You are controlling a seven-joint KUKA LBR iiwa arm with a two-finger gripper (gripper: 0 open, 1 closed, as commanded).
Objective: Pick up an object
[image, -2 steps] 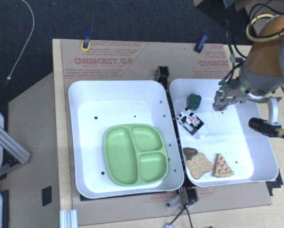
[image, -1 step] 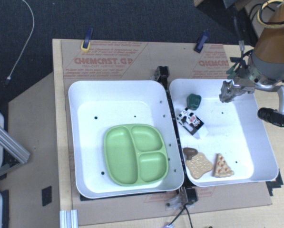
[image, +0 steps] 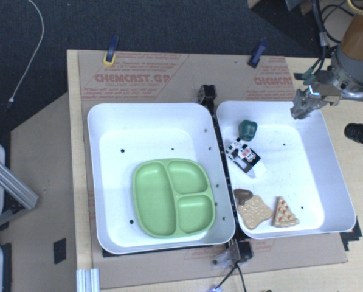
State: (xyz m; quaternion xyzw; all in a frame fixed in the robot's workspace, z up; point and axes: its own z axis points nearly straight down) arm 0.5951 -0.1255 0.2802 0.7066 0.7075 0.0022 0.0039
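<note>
While hovering over the right bin back corner, gripper showing blurred, claw state impossible to tell, arm running off frame, small objects lying indistinct below.

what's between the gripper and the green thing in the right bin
Nothing visible. The gripper hangs over the right bin's far rim, and the green thing lies toward the bin's far left with bare bin floor between them. The black-and-white toy sits nearer, off that line.
</note>
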